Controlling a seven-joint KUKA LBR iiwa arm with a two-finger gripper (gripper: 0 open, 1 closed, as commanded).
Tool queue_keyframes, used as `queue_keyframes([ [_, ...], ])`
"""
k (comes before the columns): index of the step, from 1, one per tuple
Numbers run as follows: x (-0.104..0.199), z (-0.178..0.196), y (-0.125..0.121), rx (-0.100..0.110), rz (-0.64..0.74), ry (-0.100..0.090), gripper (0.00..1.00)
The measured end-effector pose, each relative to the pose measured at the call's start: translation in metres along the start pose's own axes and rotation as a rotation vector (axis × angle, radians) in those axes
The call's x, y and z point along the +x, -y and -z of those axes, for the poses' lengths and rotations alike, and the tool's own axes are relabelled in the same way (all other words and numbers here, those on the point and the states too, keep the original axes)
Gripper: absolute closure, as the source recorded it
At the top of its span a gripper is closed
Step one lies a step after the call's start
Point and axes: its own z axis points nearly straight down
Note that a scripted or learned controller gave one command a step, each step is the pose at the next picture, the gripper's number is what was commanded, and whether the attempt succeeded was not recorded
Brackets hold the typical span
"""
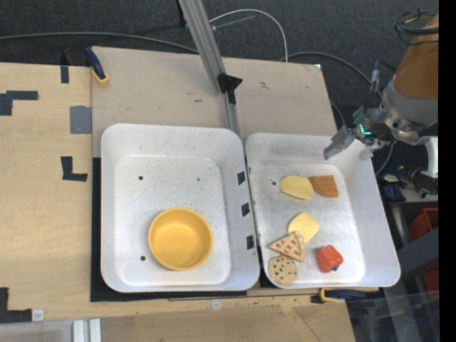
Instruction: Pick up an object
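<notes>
One yellow bowl (pixel 181 238) fills the left bin (pixel 121 148); six food pieces fill the right bin (pixel 374 255); jaws' state unclear.

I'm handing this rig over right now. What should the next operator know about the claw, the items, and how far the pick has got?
Claw: above the far right corner of the right bin, nothing between its fingers.
Right bin contents: pale yellow piece and brown piece touching at the far end; yellow wedge, pizza slice, cookie and red piece at the near end.
Left bin: yellow bowl.
Done: nothing picked up.
Left: descend, grasp one item, lift.
</notes>
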Motion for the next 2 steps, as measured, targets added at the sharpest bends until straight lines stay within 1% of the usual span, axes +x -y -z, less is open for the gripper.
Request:
queue_keyframes([
  [1,-0.002,-0.064,-0.001,0.006,-0.001,-0.001,0.0],
  [2,-0.011,-0.123,0.004,0.007,-0.002,-0.001,0.0],
])
